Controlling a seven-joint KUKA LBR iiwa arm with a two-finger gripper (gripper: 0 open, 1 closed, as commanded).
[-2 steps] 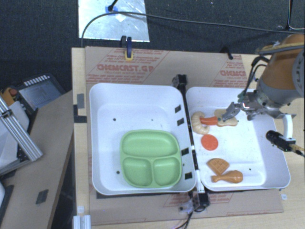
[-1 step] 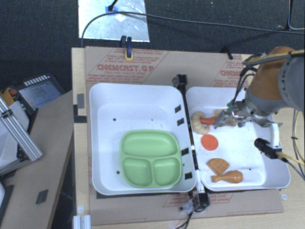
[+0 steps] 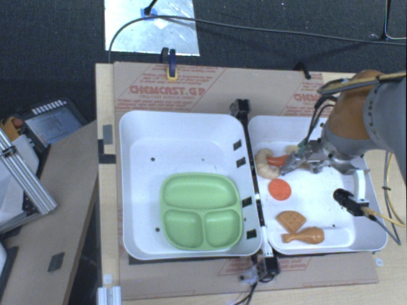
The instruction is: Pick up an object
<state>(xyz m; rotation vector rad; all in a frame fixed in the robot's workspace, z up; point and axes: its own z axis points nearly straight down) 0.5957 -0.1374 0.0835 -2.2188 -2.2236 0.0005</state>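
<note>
My gripper (image 3: 294, 162) hangs low in the right bin (image 3: 365, 234) beside an orange-and-cream toy (image 3: 267, 160); I cannot tell its grip.

Bright, even overhead light, slightly soft focus.
Glare washed out the white bins (image 3: 191, 122); a foil sheet (image 3: 152, 18) gleamed; shadows stayed faint.

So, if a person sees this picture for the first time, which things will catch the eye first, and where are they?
The green divided plate in the left bin stands out most. Next comes the grey and orange arm reaching in from the right, its gripper low over the toy foods at the back of the right bin. In front of it lie a round orange slice, a waffle-like piece and a drumstick.
</note>
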